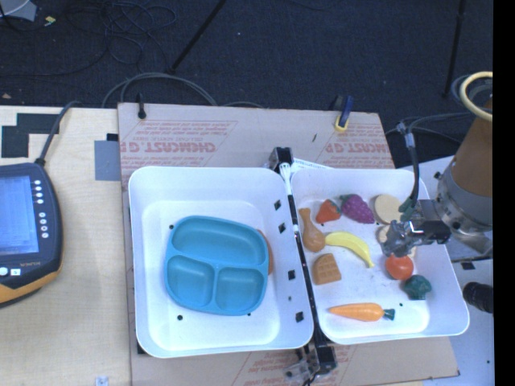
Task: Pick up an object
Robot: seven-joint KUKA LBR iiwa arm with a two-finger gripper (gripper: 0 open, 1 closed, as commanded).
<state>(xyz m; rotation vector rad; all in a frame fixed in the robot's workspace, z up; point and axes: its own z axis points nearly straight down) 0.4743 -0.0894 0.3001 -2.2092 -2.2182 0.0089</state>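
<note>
Cardboard-lined bench (241,135) | gripper (400,240) over right bin (451,316), grip state unreadable | red tomato (399,267) touching at its 6 o'clock | curved banana (352,245) at 9 | green lump (417,286) at 5

I see two bins side by side on bench. Left bin (149,215) holds tray (216,264). Right bin (447,316) holds food: strawberry (327,211) and grapes (356,208) at back, banana (351,244) in middle, bread (326,268) left of it, carrot (358,313) at front, tomato (399,266) right, broccoli (417,286) just beside it. Gripper (397,237) sits above tomato. Pendant (24,227) lies far left.
</note>
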